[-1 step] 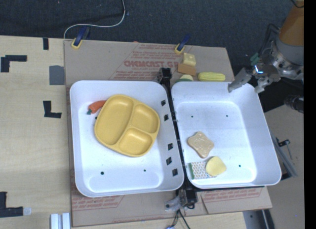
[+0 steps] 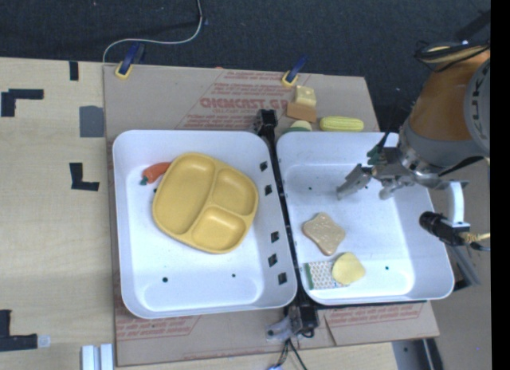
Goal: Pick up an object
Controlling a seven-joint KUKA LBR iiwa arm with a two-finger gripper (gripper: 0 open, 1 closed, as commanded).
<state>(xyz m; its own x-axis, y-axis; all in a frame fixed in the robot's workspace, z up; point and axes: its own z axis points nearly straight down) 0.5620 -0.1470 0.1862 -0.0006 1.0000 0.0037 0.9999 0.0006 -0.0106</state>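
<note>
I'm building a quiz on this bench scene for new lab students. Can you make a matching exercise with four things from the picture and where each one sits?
Things:
1. yellow divided plate
2. slice of toast
3. corn cob
4. end effector

Places:
A. on the cardboard behind the right bin
B. above the far part of the right bin
C. in the left bin
D. on the right bin's floor, near its middle

Pairs: 1-C, 2-D, 3-A, 4-B

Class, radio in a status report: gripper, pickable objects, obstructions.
Gripper open, above right bin, holding nothing. Toast piece and yellow piece lie below it. Nothing between.
</note>
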